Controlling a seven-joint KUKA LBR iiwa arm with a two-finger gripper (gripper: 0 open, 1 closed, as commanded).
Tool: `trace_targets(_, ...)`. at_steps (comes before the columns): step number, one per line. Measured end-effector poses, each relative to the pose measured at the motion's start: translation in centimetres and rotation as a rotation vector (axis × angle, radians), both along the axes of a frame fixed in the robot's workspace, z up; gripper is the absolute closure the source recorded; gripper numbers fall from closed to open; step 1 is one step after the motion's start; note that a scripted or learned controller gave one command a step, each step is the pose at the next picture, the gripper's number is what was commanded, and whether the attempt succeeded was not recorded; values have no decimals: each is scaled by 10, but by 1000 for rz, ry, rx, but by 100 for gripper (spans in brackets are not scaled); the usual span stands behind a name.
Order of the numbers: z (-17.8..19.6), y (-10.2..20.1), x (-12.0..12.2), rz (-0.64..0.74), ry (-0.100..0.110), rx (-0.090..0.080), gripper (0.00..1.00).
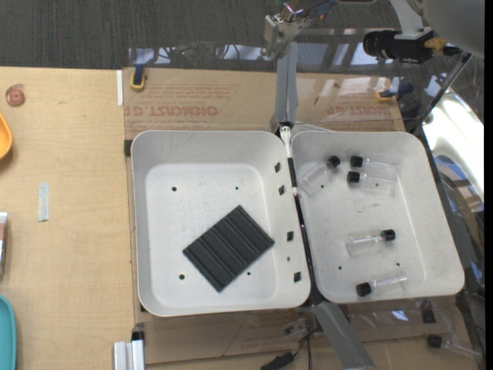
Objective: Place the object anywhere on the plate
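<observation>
Five vials point(371, 239) lie in our right bin point(431, 206); none sits on the plate point(228, 247) in the left bin point(154, 206). Our tool point(289, 14) hangs above the far edge, its state unclear. Nothing done yet.

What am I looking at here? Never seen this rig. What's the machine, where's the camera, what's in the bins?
One fixed camera looks down at a slant on a bench with two shallow white bins. The left bin holds a dark ribbed plate, lying flat and turned diagonally. The right bin holds several small clear vials with black caps, scattered. Those are the objects to place on the plate. The robot arm's hand sits at the top edge, above the bench behind the bins. I can't see anything held in it.
</observation>
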State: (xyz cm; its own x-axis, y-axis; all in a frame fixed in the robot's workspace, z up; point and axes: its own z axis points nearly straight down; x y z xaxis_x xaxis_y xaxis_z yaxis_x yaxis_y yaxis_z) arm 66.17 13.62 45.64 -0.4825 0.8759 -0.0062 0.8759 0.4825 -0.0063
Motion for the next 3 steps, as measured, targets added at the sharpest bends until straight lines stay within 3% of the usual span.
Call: trace_targets(3, 23, 0, 3, 0, 3, -9, 100)
